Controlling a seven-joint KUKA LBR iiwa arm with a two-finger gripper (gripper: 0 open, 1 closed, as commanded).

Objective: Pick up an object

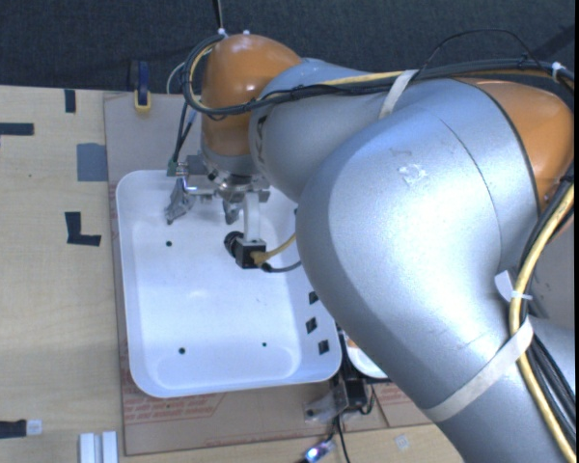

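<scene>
Fingers of the grey two-finger gripper look spread apart with nothing between them, so open and empty. They hang low over the far end of the shallow white plastic bin; whether they touch its floor can't be told.

Bin floor right under the fingers reads as bare white. Further toward the near rim from the fingers sit small dark specks, too small to tell whether marks or things. To the fingers' right, on the bin's side wall, a few dark square marks.

The bulky grey arm with orange band covers everything further right of the fingers. The second bin is hidden under it, so where the object to pick lies can't be told.

Step, as I judge it: the reach or descent part of a grasp try — closing and lift not yet done.

The next move needs a real target between the fingers. Closing here would likely catch air. It calls for shifting over something graspable, lowering, closing, then lifting straight up clear of the rim.
</scene>
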